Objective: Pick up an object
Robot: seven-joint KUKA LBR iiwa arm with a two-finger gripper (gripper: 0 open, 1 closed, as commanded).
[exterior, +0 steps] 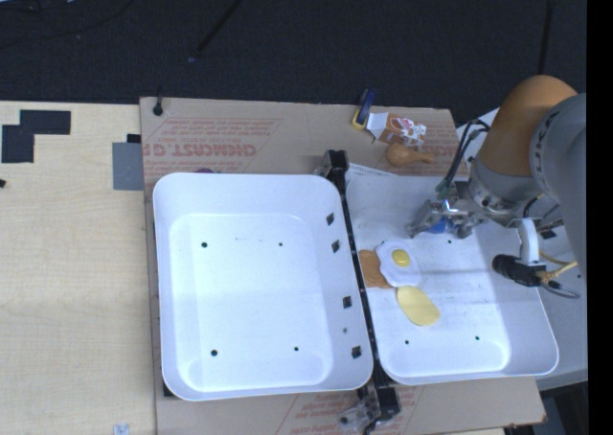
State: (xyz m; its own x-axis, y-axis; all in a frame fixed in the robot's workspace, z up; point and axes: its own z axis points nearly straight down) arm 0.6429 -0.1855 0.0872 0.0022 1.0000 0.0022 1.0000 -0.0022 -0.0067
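The two white bins take up most of the bench; I place everything against the black divider (350, 261) between them. The left bin (172, 280) lies just left of that divider, the right bin (532, 347) just right of it. The arm (536, 146) reaches in well to the right of the divider, over the right bin's far half, its gripper (442, 220) low over the bin floor. Whether the gripper is spread or closed I cannot tell, and nothing can be seen held in it.

I judge this the approach step: the pick is not yet made.

Three small things lie near the divider's right side: one fried-egg toy (398, 262), one brownish piece (372, 269) touching the divider and tucked under the egg, and one yellow oval piece (418, 306) just below. The next move calls for shifting toward the divider, onto one of them.
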